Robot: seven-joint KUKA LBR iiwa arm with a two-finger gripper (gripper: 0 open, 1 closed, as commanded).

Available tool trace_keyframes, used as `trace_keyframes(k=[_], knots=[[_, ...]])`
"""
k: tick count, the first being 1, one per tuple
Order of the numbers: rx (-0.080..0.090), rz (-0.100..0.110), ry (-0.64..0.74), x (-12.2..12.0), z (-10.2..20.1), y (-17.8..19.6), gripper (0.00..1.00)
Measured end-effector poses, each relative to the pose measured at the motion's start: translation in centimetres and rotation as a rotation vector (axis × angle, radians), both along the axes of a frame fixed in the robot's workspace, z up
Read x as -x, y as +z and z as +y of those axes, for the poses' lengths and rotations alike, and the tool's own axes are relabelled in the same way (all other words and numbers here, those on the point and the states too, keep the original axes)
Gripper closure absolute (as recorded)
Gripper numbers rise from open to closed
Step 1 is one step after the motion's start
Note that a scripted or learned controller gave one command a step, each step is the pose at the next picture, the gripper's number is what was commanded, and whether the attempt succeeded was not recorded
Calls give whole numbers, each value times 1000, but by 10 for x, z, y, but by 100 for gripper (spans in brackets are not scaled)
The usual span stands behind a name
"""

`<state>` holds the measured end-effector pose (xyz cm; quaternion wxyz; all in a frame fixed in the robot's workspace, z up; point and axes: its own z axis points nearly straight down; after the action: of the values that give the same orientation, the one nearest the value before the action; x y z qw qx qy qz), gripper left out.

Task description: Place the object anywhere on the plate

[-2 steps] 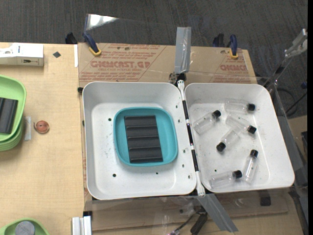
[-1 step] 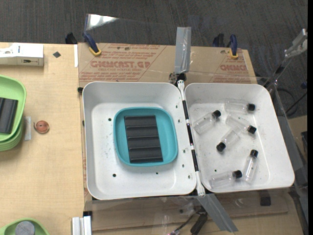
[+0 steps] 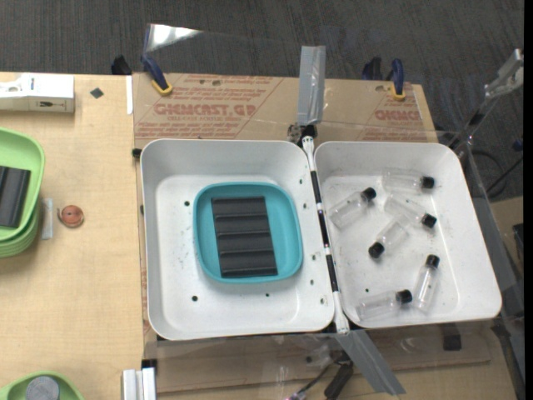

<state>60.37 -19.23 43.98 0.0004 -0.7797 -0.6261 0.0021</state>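
we see the teal plate (image 3: 248, 232) centred in the left bin (image 3: 162, 248), white floor open round its rim. six clear vials (image 3: 390, 237) lie scattered in the right bin (image 3: 466, 223), several near its walls.

The green tray (image 3: 18, 192) at the left edge is cut off, as is the dark block (image 3: 12, 195) it holds. A green round item (image 3: 37, 387) at the near-left corner is cropped. Clear vial (image 3: 390, 237) bodies are hard to outline.
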Motion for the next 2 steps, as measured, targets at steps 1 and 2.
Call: trace_keyframes(k=[1,2], knots=[[0,0,0,0,0,0,0],[0,0,0,0,0,0,0]])
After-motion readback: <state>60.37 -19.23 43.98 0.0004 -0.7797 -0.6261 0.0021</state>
